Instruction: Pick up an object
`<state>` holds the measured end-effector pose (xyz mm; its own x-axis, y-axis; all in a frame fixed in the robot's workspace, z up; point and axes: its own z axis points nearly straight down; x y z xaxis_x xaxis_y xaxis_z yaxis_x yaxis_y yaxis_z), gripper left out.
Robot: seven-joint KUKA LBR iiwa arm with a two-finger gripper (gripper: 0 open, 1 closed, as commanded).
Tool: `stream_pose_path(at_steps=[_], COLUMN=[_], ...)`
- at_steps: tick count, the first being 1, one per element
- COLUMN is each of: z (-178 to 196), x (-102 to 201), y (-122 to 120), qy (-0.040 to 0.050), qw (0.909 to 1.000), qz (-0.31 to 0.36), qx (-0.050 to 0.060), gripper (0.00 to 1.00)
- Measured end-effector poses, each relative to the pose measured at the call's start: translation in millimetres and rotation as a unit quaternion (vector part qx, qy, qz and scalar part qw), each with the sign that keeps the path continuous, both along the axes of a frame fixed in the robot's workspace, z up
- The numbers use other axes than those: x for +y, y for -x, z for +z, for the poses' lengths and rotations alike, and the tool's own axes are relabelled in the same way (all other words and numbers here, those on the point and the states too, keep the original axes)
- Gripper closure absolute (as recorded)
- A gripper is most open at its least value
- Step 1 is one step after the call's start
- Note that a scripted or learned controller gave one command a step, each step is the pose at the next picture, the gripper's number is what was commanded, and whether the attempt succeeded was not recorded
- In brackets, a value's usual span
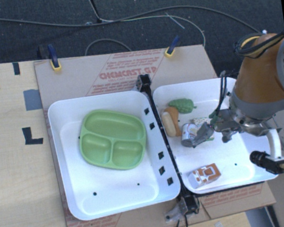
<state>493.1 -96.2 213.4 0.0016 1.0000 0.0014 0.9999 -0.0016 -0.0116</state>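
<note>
Two white bins [63, 147] sit side by side; the grey gripper [203, 134], its state unclear, touches the small silver packet [189, 131] just left.

One fixed camera looks down on me at a slant from above the bench [11, 155], far enough to take in both white bins [63, 147] mid-frame. My arm [263, 82] enters from the frame's right.

A small silver-and-white crumpled packet [190, 131] lies in the right bin, touching the tips of the gripper [203, 133], which reaches in from its right.
</note>
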Motion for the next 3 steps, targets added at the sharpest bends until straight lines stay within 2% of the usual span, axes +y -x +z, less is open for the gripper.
stream_pose_path(at_steps=[1, 2, 3], z=[4.3, -42.4, -89.8], x=[0.1, -4.3, -2.8], y=[-2.4, 4.7, -1.3], qy=[0.0006, 0.0003, 0.0002], qw=[1.0000, 1.0000, 1.0000], qz=[0.001, 0.000, 0.001], qx=[-0.005, -0.002, -0.002], gripper=[0.00, 0.00, 0.00])
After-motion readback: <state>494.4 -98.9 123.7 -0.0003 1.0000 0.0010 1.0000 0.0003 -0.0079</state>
